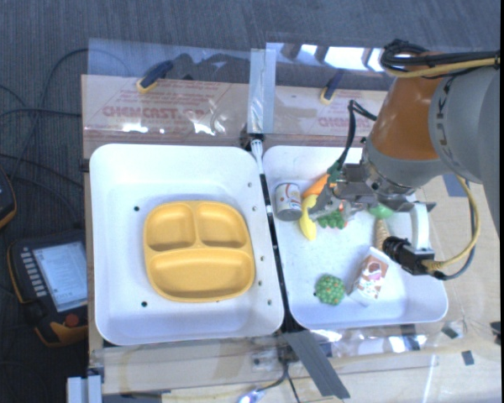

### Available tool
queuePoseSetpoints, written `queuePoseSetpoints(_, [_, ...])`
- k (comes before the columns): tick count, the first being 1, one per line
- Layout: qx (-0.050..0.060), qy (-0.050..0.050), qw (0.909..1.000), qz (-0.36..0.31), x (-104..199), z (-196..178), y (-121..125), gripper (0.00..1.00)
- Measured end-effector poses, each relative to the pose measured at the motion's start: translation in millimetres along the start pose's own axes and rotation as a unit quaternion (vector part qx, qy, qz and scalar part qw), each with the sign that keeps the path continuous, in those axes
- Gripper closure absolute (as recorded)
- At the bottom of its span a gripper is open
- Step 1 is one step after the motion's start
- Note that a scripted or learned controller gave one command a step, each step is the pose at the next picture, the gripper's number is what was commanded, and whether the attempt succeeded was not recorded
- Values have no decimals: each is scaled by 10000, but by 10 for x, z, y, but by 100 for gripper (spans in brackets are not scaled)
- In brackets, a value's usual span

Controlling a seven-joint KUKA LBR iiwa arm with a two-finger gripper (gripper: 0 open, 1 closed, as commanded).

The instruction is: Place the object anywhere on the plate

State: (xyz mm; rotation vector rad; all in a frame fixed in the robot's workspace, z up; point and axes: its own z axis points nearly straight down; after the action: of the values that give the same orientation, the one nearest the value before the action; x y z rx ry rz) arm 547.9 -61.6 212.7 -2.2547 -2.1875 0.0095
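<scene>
Faintly, "CHEMCAST" on acrylic panel [164, 112]

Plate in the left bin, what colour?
Yellow, with three compartments; plate shows plainly in the camera view.

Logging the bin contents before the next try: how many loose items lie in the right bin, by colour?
Silver: 1, can
Orange: 1, carrot
Yellow: 1, banana
Green: 2, round piece and leafy piece
White and red: 1, carton
Total: 6
</scene>
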Motion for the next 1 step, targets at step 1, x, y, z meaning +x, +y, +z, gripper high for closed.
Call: queuePoseSetpoints(1, [-12, 7, 9993, -361, 693, -447, 426, 100])
